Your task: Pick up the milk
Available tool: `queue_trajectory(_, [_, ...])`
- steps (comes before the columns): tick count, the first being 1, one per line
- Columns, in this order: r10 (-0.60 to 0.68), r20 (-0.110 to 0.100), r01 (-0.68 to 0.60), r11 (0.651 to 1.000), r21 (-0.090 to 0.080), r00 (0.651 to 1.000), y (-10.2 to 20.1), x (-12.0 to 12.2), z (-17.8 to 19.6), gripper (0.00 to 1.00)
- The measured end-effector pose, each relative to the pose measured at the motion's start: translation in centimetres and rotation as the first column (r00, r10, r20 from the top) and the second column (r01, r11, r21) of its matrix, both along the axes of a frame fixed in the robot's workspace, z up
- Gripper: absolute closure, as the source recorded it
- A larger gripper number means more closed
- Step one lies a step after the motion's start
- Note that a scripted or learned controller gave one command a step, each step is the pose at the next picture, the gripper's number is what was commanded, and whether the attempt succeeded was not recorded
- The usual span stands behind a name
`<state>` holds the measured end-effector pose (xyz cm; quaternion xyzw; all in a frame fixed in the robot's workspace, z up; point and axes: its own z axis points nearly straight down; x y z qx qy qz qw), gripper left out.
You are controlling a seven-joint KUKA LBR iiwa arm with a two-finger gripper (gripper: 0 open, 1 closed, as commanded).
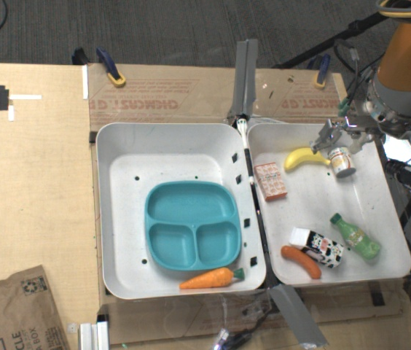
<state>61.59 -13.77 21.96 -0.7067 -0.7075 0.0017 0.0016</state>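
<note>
Low in the right bin (380,195), near its front edge, the milk (319,246) carton lies on its side, touching a sausage (301,262). Well apart, at the bin's back edge, the gripper (334,143) hangs by a banana (304,157) and small can (341,162); its grasp cannot be told.

Black-and-white spotted milk (318,245); teal plate (192,224).
</note>
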Motion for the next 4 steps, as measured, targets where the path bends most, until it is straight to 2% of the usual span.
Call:
queue_trajectory(1, [-0.176, -0.001, 0.176, 0.984, 0.000, 0.984, -5.3, -9.5, -3.5, 0.00])
queue_trajectory(2, [0.148, 0.001, -0.148, 0.989, 0.002, 0.989, -2.0, -11.9, -9.5, 0.00])
queue_trajectory(3, [0.374, 0.009, -0.374, 0.927, -0.002, 0.927, 3.0, -13.6, -12.8, 0.00])
queue_trajectory(4, [0.222, 0.003, -0.222, 0.975, 0.000, 0.975, 1.8, -13.8, -10.3, 0.00])
